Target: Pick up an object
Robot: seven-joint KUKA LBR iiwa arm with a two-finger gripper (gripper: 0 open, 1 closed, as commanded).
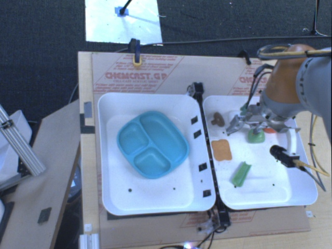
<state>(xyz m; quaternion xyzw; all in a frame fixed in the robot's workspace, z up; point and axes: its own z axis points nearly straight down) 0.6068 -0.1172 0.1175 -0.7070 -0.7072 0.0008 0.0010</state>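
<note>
The claw (248,124) hangs low over the right bin (259,191), and you can't tell its grip state. A green lump (255,136) sits right beside it, with the orange square (221,150) nearby and the green block (240,174) further off.

The arm (298,82) runs off the right edge, partly hiding a green object (256,136)

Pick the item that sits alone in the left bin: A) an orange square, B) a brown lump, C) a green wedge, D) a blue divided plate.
D: the blue divided plate lies in the left bin, while the orange square, green wedge and brown lump are all in the right bin.
</note>
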